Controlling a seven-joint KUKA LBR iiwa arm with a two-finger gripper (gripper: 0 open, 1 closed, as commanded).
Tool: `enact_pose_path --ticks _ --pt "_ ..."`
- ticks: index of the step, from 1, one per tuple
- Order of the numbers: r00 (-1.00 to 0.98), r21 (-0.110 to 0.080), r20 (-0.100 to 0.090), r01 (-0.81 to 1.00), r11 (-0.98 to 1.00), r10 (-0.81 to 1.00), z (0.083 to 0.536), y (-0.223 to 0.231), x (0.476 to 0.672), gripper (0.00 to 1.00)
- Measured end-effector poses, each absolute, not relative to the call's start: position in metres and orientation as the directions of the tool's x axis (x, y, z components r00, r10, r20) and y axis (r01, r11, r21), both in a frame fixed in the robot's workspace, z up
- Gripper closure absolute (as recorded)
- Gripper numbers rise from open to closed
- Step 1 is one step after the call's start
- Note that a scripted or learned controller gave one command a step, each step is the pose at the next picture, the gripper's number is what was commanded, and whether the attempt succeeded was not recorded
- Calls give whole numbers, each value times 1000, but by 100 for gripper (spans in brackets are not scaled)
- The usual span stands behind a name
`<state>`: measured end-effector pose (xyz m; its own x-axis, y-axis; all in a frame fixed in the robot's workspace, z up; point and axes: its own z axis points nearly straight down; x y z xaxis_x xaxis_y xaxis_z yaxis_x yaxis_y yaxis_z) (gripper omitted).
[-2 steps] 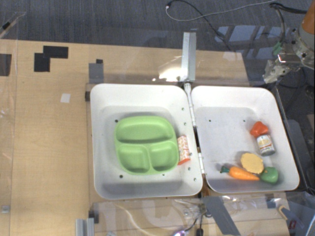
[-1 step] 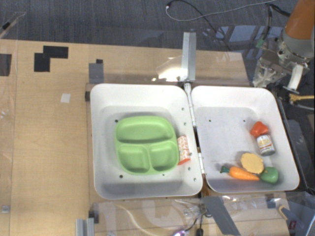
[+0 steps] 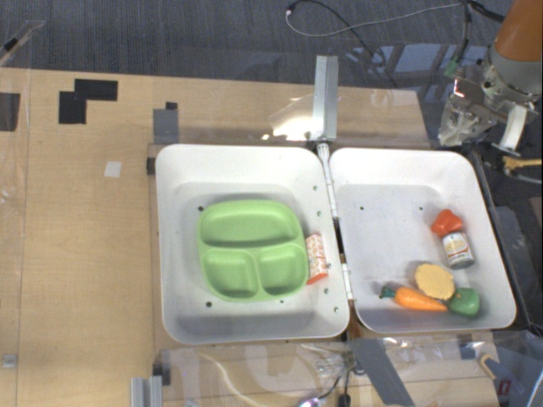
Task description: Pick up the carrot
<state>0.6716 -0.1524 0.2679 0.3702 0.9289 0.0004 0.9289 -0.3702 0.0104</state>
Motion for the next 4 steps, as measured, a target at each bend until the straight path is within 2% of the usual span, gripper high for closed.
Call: enact_pose_path --ticks 1,2,4 --pt "798 2 2 603 -798 603 280 -141 648 100" --pt "967 0 1 255 -967 255 265 -149 643 100" --pt "961 3 5 278 -961 278 287 -145 646 100"
